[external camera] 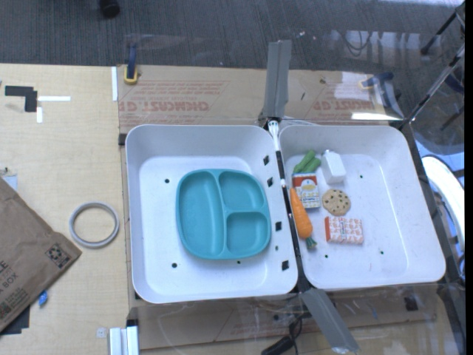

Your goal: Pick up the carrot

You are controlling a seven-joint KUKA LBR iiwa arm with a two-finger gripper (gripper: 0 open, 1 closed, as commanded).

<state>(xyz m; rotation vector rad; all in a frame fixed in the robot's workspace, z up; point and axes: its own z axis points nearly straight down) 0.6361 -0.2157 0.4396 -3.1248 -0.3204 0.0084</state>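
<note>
An orange carrot (pixel 300 215) with a green stub at its near end lies in the right bin (pixel 399 198), against that bin's left wall. Its length runs from far to near, slightly slanted. Close on its right sit a red and white carton (pixel 307 191), a round cookie (pixel 336 201) and an orange-patterned packet (pixel 344 231).
A green vegetable (pixel 306 162) and a white block (pixel 332 166) lie at the far left of the right bin. The left bin (pixel 148 220) holds a teal divided plate (pixel 222 213). On the bench to the left rest a tape ring (pixel 94 223) and a cardboard box (pixel 29 254).
</note>
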